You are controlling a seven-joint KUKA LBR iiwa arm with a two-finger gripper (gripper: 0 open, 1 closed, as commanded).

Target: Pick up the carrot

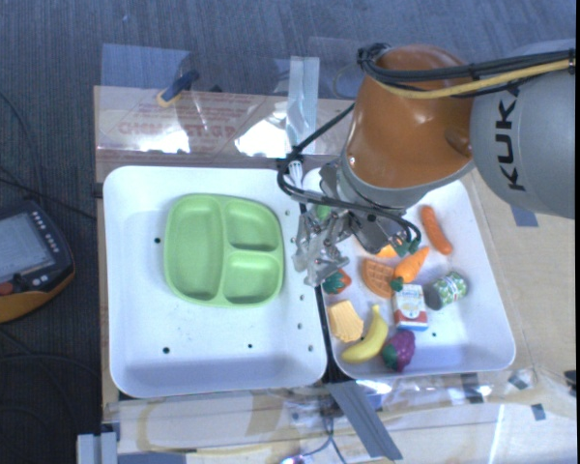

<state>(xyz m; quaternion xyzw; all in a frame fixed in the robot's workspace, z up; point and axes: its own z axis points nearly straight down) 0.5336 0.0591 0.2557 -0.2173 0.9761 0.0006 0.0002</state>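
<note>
Tool (319, 254) is hanging low over the right bin's (488, 332) left edge, beside the strawberry (337, 280) — whether it is apart or together I cannot tell. Carrot (412, 263) is lying mid-bin among the toy food, apparently ungrasped — picking is remaining.

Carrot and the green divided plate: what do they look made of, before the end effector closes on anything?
The carrot looks like moulded plastic play food: uniform orange, smooth, with a green stub. The green divided plate also looks plastic: even matte lime colour, soft rounded compartment ridges. Neither can be confirmed from this view.
</note>
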